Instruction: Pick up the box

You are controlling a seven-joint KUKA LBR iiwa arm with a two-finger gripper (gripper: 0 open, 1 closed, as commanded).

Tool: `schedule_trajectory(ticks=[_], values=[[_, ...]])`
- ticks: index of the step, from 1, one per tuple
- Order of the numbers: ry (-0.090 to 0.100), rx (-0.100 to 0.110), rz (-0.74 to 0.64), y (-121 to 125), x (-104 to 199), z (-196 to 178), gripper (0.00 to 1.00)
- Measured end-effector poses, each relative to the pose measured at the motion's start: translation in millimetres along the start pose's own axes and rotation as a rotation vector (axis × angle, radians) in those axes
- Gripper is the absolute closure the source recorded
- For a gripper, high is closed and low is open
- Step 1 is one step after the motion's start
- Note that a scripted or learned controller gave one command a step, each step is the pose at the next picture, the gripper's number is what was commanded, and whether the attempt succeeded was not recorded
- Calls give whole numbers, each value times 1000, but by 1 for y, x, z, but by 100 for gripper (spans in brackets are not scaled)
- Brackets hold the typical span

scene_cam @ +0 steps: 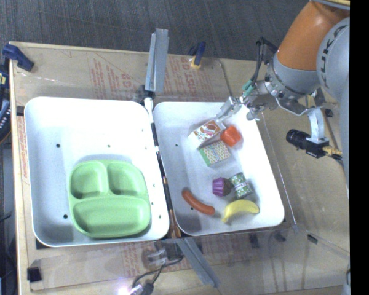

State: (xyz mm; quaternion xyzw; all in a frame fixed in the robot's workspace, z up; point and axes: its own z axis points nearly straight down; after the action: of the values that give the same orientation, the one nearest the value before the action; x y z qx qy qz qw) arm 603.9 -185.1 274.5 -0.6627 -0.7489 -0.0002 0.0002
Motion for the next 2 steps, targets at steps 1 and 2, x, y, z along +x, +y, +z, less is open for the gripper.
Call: schedule_trajectory(ticks=[1,2], values=[[1,3,-231,1,40,128,0],[-2,0,-434,-6,-11,114,0]])
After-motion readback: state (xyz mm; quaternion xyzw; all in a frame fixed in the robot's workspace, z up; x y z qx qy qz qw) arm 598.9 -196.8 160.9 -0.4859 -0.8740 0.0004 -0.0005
